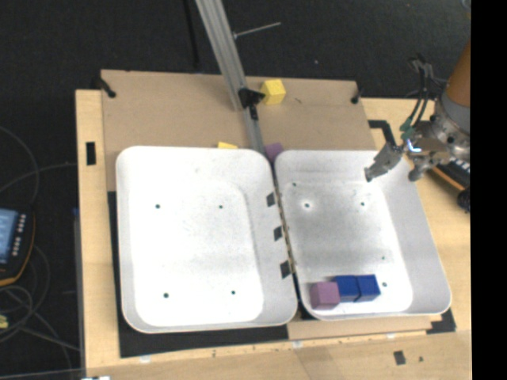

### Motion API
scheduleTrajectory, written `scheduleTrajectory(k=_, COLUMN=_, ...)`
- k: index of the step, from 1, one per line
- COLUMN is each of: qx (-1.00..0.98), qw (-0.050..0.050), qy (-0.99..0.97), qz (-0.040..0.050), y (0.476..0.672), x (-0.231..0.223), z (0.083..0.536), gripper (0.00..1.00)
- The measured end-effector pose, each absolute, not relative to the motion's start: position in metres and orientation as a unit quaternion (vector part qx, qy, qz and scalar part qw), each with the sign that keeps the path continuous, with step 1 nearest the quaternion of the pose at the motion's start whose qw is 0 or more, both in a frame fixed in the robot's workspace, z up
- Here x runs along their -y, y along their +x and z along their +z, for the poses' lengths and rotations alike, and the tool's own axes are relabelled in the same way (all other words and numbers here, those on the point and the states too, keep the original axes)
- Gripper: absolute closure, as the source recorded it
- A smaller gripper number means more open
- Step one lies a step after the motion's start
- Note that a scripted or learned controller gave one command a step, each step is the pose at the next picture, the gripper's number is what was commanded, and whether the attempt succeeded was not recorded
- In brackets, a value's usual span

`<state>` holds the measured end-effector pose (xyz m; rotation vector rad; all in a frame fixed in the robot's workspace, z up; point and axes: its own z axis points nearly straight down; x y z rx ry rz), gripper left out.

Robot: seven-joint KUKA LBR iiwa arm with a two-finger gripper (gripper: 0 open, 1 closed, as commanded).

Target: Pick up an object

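Observation:
In the right bin (412, 244), against its front wall, a purple block (324, 294) lies beside two blue blocks (347, 288) (367, 286) in a row. My gripper (398, 168) hangs over the bin's far right corner, well behind the blocks. Its two fingers are spread open, and nothing is between them.
The left bin (135, 236) sits alongside, with clips on the shared edge. A yellow block (274, 91) rests on the board behind the bins, next to a slanted metal rail (226, 46). Small yellow (227, 145) and purple (273, 150) pieces lie just behind the bins' back rims.

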<state>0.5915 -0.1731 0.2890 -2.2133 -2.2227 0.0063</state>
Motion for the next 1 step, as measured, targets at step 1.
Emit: scheduleTrajectory(k=1, qx=0.707, qw=0.002, qy=-0.707, qz=0.0024, y=0.6008, x=0.1812, z=0.2014, gripper=0.00)
